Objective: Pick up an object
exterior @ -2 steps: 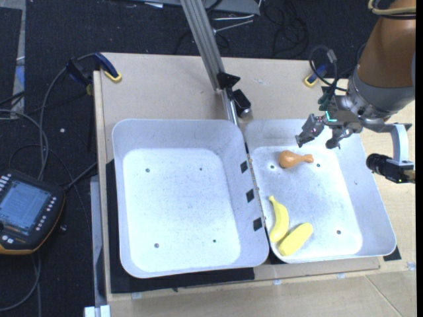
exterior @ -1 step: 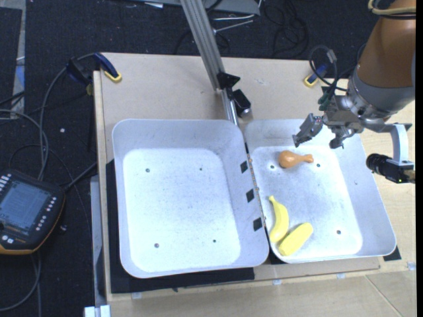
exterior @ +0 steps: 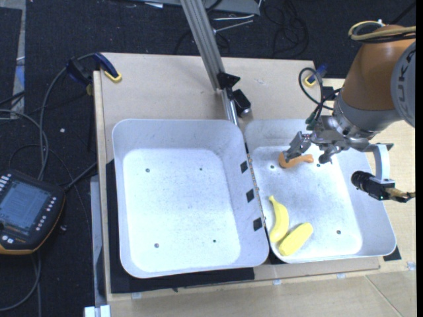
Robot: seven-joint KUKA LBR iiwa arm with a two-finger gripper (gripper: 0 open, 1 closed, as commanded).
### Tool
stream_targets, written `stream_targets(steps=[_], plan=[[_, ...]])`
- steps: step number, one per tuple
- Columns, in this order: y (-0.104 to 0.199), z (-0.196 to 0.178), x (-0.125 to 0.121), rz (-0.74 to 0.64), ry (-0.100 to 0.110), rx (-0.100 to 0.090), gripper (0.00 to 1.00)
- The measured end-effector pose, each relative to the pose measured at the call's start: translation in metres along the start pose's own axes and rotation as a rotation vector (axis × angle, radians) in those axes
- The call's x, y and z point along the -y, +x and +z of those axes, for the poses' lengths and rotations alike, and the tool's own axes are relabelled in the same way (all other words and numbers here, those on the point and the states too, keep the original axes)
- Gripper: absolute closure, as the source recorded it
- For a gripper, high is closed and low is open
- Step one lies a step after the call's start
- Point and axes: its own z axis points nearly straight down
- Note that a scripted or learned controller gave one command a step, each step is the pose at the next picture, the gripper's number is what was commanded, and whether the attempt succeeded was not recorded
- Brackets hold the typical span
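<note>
Overhead, the arm [exterior: 383, 71] reaches in from the right over the far part of the right bin [exterior: 370, 240]; its gripper [exterior: 310, 147] hangs just above a small orange object [exterior: 294, 159], which lies on the bin floor near the far-left corner, long axis running left to right with the right end tipped slightly farther away; whether the jaws are spread or pressed together cannot be told. Nearer, by the left wall, a yellow banana [exterior: 279, 218] lies beside a yellow lemon-like piece [exterior: 295, 239]; the left bin [exterior: 125, 137] sits alongside.
</note>
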Motion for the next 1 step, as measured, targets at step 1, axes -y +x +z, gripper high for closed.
stream_targets(steps=[1], plan=[[-0.0037,0.0438,-0.0025,0.000,-0.001,0.000,0.00]])
